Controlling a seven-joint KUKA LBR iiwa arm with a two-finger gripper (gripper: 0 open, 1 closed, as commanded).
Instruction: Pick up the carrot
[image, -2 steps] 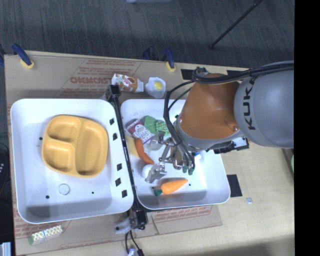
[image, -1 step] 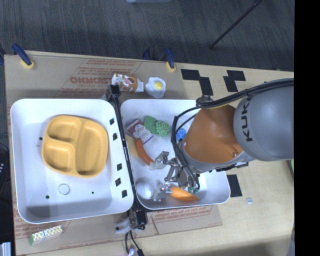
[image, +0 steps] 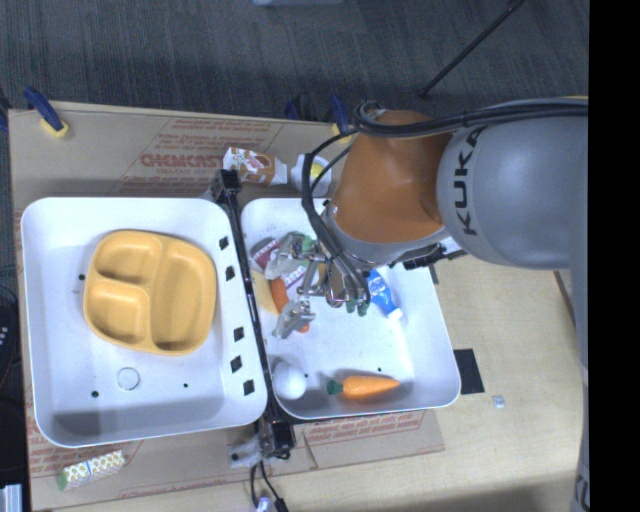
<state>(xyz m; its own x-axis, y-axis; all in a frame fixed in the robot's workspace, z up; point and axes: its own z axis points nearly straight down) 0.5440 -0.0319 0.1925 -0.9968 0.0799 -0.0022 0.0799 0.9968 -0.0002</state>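
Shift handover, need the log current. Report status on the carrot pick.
Gripper over middle of right bin, nothing seen held. Carrot lying at bin's near edge, untouched. White egg just left of it, blue packet beside gripper.

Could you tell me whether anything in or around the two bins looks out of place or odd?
Nothing looks spilled or broken. The carrot lies flat near the front wall of the right bin, beside a white egg, apart from the gripper, which hangs over clutter further back. A small packet lies outside the bins.

Bare floor opens around the carrot (image: 366, 385) in the right bin (image: 440, 350); egg (image: 290, 381) crowds its left, bin wall behind.
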